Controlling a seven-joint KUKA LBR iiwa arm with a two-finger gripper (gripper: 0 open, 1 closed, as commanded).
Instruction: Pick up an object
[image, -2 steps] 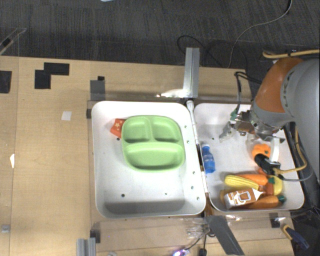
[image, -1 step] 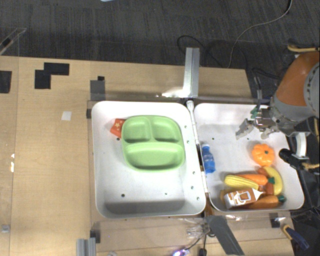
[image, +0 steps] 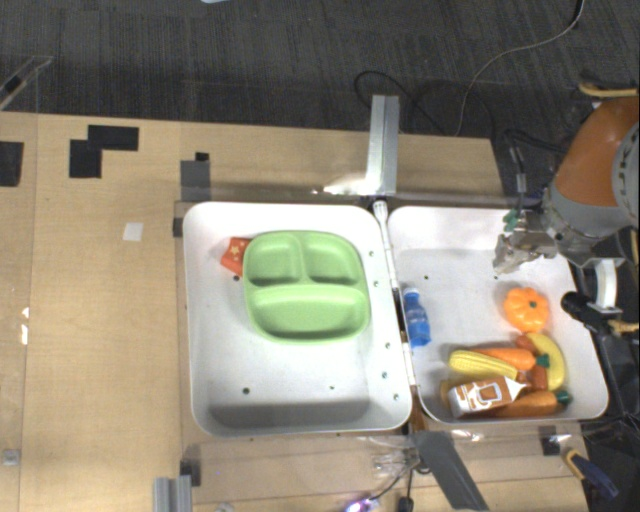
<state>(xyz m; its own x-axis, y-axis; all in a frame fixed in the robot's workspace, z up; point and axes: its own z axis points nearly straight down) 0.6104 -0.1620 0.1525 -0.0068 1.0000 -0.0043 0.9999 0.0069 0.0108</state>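
A green divided plate (image: 304, 283) is seen lying flat in the left bin (image: 215, 330), toward its far side, with a small red-orange packet (image: 234, 256) tucked against its left far corner. In the right bin (image: 450, 250), a blue bottle (image: 415, 317) is laid along the left wall. A small orange pumpkin (image: 526, 309) is set near the right side. Toward the near right corner a cluster is gathered: a corn cob (image: 482, 362), a carrot (image: 516, 355), a banana (image: 551, 357) and a brown carton (image: 480, 397) lying on its side, all touching or overlapping.
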